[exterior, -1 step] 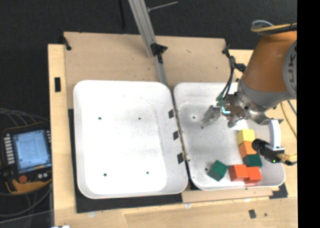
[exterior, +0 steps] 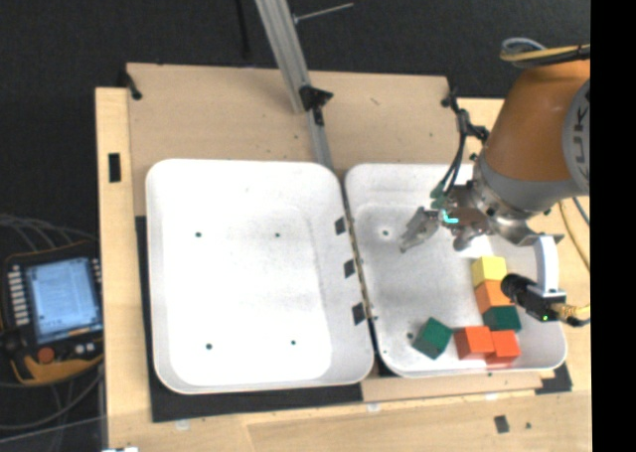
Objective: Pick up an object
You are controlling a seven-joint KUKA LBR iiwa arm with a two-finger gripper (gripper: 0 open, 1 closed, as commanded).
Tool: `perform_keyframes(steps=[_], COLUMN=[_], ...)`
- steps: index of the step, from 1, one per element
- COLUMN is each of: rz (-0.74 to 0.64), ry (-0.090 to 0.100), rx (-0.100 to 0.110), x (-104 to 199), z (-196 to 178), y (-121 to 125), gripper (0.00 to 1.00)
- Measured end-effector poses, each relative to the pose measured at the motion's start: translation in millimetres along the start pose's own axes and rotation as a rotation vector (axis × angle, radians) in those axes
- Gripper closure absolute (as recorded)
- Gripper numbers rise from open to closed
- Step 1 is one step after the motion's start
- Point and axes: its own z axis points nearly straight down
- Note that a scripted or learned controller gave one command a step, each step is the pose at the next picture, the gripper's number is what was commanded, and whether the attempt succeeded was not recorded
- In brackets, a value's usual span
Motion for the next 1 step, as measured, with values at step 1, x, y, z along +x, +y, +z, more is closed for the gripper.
perform_keyframes(steps=[1], rz=[0.000], ry=[-0.001], rx=[0.005], x=[-3.2], z=[59.5], y=[-6.0], gripper=[0.00])
